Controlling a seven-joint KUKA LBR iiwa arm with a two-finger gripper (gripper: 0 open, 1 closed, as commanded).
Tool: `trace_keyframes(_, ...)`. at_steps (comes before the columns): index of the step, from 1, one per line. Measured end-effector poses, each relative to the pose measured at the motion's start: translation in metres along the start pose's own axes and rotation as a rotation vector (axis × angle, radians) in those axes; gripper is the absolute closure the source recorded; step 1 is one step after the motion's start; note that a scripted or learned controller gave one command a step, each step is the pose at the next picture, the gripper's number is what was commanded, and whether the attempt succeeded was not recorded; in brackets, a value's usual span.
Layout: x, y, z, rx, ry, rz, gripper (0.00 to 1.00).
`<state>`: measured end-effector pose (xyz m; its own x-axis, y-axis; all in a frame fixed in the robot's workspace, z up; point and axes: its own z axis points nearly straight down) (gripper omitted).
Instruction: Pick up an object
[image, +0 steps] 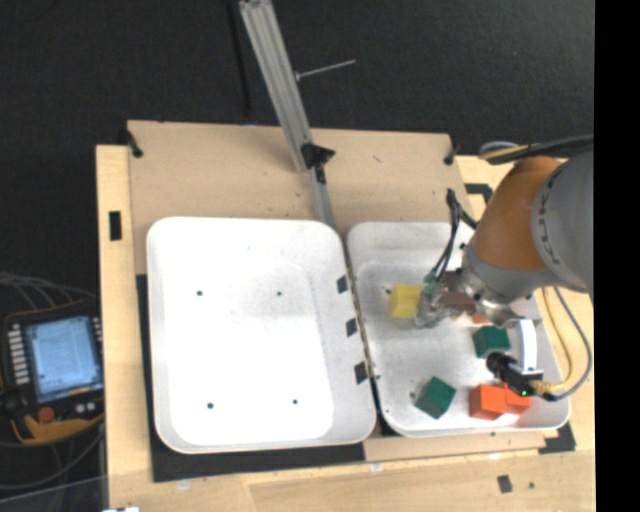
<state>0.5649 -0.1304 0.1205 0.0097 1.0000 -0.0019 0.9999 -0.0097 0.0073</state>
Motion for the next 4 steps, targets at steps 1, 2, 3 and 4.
trace_keyframes(1,-0.005,0.001,-0.061,0.003,0.000,-0.006,1.00)
trace_keyframes(2,-0.007,0.002,-0.091,0.002,0.001,-0.013,1.00)
trace_keyframes(3,0.034,-0.006,-0.096,0.006,0.003,-0.015,1.00)
trace_keyframes(4,0.092,-0.005,-0.102,0.006,0.005,-0.017,1.00)
